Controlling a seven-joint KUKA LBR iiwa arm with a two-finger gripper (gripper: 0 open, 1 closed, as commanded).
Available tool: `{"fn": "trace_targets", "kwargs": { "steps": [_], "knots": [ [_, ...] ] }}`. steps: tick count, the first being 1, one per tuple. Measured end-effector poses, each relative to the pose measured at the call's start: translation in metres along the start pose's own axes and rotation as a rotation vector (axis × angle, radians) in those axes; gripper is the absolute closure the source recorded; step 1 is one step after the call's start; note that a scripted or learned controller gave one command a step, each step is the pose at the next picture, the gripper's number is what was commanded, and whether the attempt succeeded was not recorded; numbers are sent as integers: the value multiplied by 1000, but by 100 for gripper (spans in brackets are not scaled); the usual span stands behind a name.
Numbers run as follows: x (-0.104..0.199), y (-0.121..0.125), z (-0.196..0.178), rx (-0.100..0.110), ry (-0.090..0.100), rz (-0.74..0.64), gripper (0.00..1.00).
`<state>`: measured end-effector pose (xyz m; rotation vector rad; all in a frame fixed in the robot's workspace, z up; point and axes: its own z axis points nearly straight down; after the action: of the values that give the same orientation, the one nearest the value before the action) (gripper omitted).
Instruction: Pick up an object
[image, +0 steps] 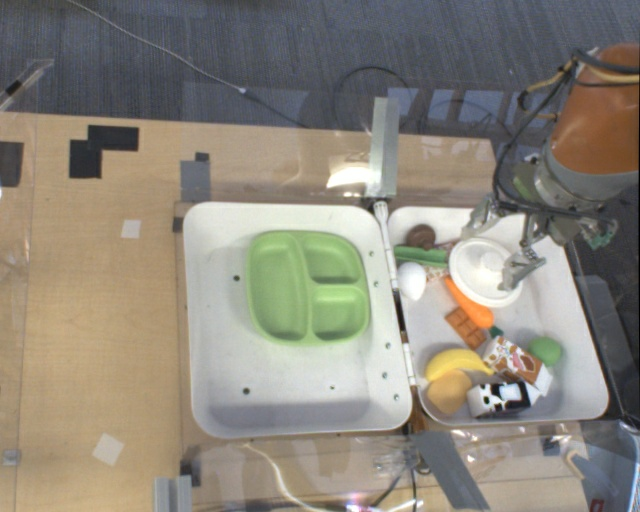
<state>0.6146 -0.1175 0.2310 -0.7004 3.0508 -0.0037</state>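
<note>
Two fingers of my hand (508, 232) stand spread and empty above the white bowl (484, 270), so I should descend straight, straddling its rim before pinching.

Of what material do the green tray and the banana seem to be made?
Green tray: probably moulded plastic, matte, judging by its even colour, rounded corners and soft-edged compartments. Banana: it looks like a plastic toy, with smooth, uniform yellow and no spots, though a real fruit cannot be ruled out.
</note>
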Motion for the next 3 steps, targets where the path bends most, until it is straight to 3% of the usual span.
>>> {"fn": "trace_targets", "kwargs": {
  "steps": [1, 2, 3],
  "knots": [
    [-12, 9, 118, 5, -9, 93, 0],
    [11, 40, 137, 6, -12, 49, 0],
    [5, 40, 121, 14, -30, 43, 100]
  ]
}}
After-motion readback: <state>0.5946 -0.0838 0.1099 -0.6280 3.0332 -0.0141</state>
